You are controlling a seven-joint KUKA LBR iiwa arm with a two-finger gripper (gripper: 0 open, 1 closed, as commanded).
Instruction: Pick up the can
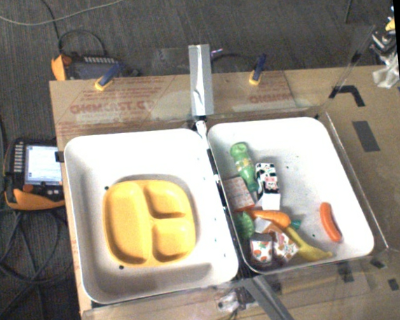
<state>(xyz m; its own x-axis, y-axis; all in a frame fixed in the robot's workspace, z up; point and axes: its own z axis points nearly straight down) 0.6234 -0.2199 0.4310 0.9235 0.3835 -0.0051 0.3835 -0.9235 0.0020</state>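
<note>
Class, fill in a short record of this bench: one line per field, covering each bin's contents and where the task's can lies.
left bin: yellow divided tray
right bin: green bottle, black-and-white carton, orange carrot, red sausage, banana
can: right bin, front edge, beside the banana
clutter: items piled along the right bin's left side

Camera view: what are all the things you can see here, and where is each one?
left bin: 1, white, on the left of the bench
right bin: 1, white, beside the left bin
divided tray: 1, yellow, in the left bin
green bottle: 1, green, near the right bin's left wall
cow-print carton: 1, black and white, right of the green bottle
carrot: 1, orange, below the carton
sausage: 1, orange-red, alone toward the right bin's right side
banana: 1, yellow, at the right bin's front
can: 1, red and white label, at the right bin's front left
handheld controller: 1, orange and black, left of the bench
</note>
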